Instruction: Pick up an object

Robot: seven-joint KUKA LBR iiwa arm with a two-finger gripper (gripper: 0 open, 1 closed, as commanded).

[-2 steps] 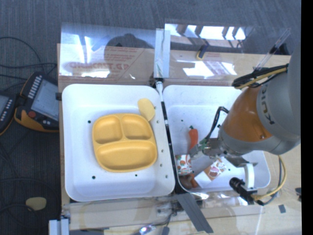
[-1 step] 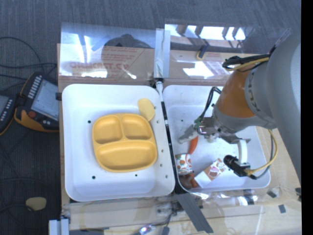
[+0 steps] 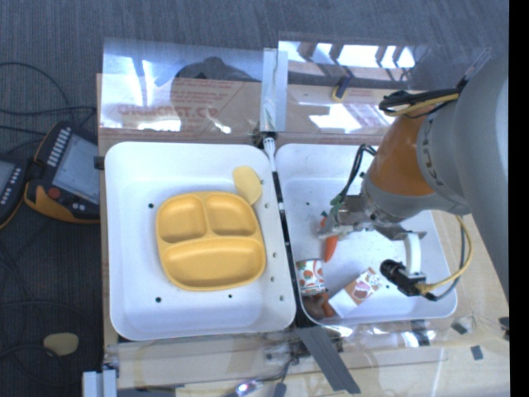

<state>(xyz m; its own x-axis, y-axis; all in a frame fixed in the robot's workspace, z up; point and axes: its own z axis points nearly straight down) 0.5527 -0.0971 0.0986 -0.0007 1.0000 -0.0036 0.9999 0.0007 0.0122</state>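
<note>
Progress: the pick appears under way but not complete. The tool [image 3: 335, 226] is low inside the right bin [image 3: 430, 308], directly over a small orange carrot-like piece [image 3: 331, 247] that lies on the bin floor. Whether the tool is wide, narrow or gripping cannot be told, as the arm [image 3: 413, 164] covers it from above. Nothing is seen lifted clear of the floor; the grasp and the lift are judged outstanding.

Other contents of the right bin: a small can [image 3: 311, 276] and a red-and-white packet [image 3: 362, 286], both near the front wall, just beside each other.

The left bin [image 3: 124, 304] holds a yellow divided plate [image 3: 211, 240] and a pale yellow piece [image 3: 248, 184] at its rim.

Surroundings: the counter [image 3: 190, 110] stands on dark carpet [image 3: 58, 23]; a handheld controller [image 3: 62, 172] with cables lies to the left.
</note>
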